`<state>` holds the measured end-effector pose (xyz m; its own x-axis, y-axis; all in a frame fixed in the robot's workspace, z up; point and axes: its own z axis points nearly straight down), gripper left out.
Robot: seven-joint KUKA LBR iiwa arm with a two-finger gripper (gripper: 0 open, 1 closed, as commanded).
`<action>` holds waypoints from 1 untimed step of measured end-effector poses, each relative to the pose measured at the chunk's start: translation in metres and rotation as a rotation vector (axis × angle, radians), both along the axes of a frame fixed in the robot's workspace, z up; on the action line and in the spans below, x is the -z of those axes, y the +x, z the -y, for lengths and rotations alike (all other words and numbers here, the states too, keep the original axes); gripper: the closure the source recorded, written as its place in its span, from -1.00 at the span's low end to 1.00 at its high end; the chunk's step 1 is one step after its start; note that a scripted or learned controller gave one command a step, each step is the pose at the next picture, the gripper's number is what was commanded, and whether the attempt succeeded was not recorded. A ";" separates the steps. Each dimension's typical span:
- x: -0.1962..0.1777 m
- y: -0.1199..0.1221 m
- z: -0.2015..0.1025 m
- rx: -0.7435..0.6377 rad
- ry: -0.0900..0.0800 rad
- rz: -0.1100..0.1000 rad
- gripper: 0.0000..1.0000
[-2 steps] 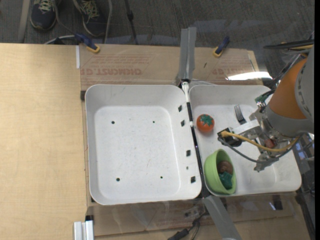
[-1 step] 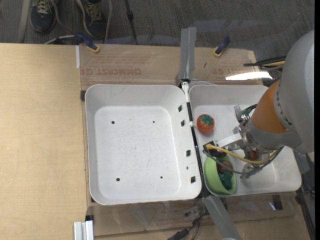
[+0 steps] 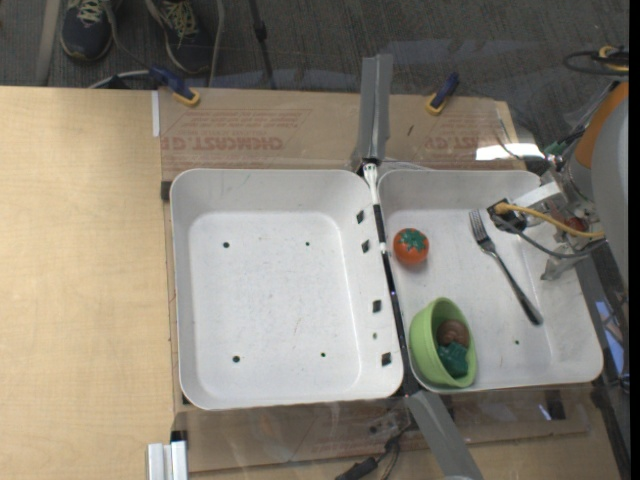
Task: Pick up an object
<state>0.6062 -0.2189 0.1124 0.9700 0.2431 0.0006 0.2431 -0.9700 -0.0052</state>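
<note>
The right bin (image 3: 560, 353) holds three things. A small red-orange ball with a green top (image 3: 411, 247) lies near its left wall. A grey metal fork (image 3: 507, 273) lies slantwise in the middle, tines toward the back. A green bowl (image 3: 422, 336) sits tipped in the front left corner, with a brown piece (image 3: 454, 332) and a teal piece (image 3: 456, 361) inside it. My gripper (image 3: 562, 256) hangs over the bin's right side, just right of the fork and a little above the floor. Nothing shows in its grasp.
The left bin (image 3: 182, 268) stands beside the right one, with a row of black clips (image 3: 381, 268) along their shared wall. A grey post (image 3: 375, 108) rises behind the join. Brown cardboard (image 3: 260, 133) lies under both bins, and a wooden tabletop (image 3: 80, 268) spreads to the left.
</note>
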 end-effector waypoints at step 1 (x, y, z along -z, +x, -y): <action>0.020 -0.023 -0.103 -0.170 -0.003 -0.004 -1.00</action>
<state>0.5835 -0.1161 0.0928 0.9149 0.4037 -0.0038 0.4037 -0.9149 -0.0032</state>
